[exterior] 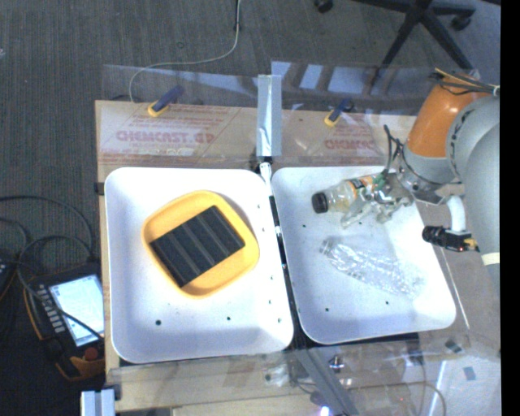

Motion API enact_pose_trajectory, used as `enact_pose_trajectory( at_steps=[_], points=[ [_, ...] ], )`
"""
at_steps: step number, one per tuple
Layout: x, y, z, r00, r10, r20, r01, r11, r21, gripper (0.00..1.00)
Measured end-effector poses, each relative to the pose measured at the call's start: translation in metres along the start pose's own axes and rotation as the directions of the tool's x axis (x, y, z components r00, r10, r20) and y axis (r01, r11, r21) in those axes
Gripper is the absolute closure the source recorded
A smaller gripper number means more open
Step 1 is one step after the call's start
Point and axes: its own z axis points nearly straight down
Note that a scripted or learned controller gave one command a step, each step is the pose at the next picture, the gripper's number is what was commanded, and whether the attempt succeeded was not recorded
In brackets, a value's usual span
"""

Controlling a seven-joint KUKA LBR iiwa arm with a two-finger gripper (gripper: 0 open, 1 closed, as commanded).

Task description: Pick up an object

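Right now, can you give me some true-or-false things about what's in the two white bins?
1. A yellow tray with a black ridged block lies in the left bin. True.
2. The small bottle stands upright. False: it lies on its side.
3. The bottle is in the right bin. True.
4. The clear crinkly plastic is in the left bin. False: it's in the right bin.
5. The gripper is over the right bin. True.

We see dark grey carpet [65,49] all round, and black chair legs [422,24] up behind the tool.
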Motion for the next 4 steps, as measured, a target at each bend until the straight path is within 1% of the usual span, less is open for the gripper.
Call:
enact_pose_trajectory(
  at_steps=[1, 2, 3, 4],
  points=[
    [0.0000, 0.0000, 0.0001, 1.000, 0.000, 0.000, 0.000, 1.000, 0.000, 0.00],
    [0.0029, -0.0009, 0.0010, 0.985, 0.175, -0.006, -0.175, 0.985, 0.015, 0.00],
    [0.0009, -0.0010, -0.0010, 0.998, 0.063, 0.004, -0.063, 0.998, 0.000, 0.00],
    [-0.0063, -0.0022, -0.0012, 0.987, -0.160, 0.008, 0.160, 0.987, -0.002, 0.00]
  ],
)
